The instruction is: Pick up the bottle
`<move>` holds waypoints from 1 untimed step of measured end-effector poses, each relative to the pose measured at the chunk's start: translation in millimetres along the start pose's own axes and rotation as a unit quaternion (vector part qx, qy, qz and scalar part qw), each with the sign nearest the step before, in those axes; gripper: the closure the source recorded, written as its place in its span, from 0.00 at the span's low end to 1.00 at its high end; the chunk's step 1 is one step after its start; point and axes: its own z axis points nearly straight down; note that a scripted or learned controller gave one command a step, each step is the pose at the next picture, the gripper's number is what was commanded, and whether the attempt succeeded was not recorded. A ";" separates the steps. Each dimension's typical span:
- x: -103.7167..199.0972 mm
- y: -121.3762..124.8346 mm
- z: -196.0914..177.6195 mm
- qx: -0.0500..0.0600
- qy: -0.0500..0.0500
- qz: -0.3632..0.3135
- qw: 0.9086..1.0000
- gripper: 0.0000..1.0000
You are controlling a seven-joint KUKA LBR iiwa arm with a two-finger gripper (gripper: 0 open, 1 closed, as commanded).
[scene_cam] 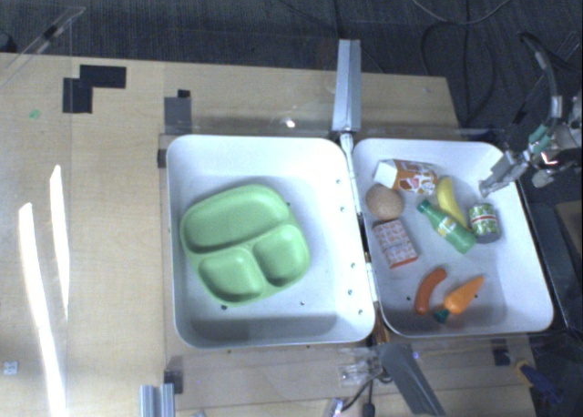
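The green bottle (447, 226) lies on its side in the middle of the right bin (537, 288), its neck pointing up-left. It rests between a yellow banana (446, 198) and a small green can (484, 221), close to both. My gripper (497, 180) hangs over the bin's upper right corner, up and to the right of the bottle and apart from it. Its tip is small and partly blurred.
The right bin also holds an orange-and-white carton (410, 176), a brown potato-like item (385, 202), a red-patterned packet (394, 243), a red sausage (430, 289) and a carrot (463, 295). A green divided plate (244, 242) lies in the left bin (182, 315).
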 end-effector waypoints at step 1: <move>-9.7 36.1 -67.4 0.000 0.000 0.070 0.998 0.00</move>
